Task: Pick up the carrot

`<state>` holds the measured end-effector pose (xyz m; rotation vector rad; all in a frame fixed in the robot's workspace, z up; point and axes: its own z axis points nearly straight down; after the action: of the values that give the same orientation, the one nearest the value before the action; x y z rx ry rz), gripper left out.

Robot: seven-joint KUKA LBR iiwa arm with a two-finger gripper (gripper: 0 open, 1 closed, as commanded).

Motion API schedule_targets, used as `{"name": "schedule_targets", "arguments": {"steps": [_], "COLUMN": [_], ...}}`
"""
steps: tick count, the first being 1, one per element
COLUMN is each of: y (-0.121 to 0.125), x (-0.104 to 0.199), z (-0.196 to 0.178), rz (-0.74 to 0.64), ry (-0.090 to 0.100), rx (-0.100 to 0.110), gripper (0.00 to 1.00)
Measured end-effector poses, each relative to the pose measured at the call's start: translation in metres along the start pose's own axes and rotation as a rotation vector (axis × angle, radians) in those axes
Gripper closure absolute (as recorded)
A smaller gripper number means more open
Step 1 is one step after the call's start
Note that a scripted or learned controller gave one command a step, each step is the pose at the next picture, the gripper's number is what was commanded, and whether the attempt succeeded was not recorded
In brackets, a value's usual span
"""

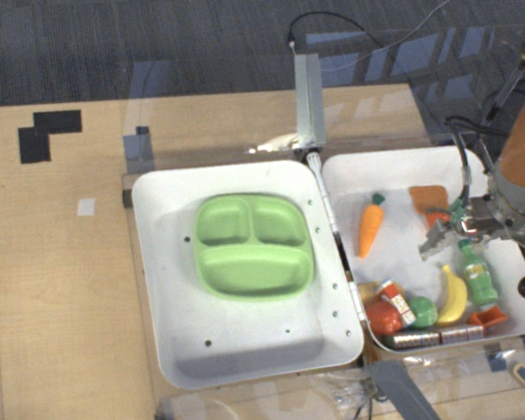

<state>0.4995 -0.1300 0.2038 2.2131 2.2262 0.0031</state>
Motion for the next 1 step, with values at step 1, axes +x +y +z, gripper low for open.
{"name": "schedule_targets", "arguments": {"steps": [1], "y": [0.0689], "x": [0.044], "z": [0.114], "rz": [0.075], "ry": [0.0], "rx": [-0.012], "gripper": [0.0]}}
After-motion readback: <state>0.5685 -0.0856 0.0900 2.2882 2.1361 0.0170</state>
